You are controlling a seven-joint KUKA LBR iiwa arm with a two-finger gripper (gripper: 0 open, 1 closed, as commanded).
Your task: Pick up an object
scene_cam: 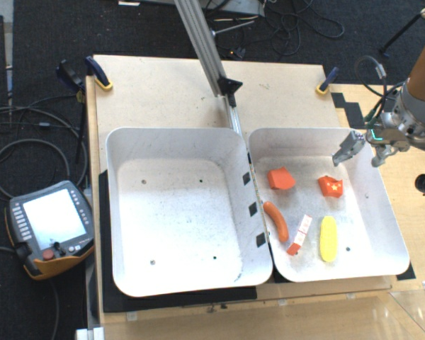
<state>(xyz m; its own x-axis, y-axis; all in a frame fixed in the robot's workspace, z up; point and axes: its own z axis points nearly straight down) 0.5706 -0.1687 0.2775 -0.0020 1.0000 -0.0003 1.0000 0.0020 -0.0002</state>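
The right bin (382, 211) holds several small objects. An orange block (282, 178) lies near its middle, and a small red piece (331, 186) sits to the right of it. An orange sausage shape (276, 220) lies by the bin's left wall. Beside it are a white and red stick (299, 234) and a yellow banana shape (328, 238). My gripper (365, 151) hangs above the bin's far right part, up and right of the red piece. Its two fingers (348, 148) stand spread apart, open, with nothing between them.
The left bin (127, 190) adjoins the right bin along a shared wall. A slanted metal strut (202, 37) runs from the top down to the bins' junction. Yellow clamps (99, 76) sit at the board's far corners. A teach pendant (49, 225) lies on the floor at left.
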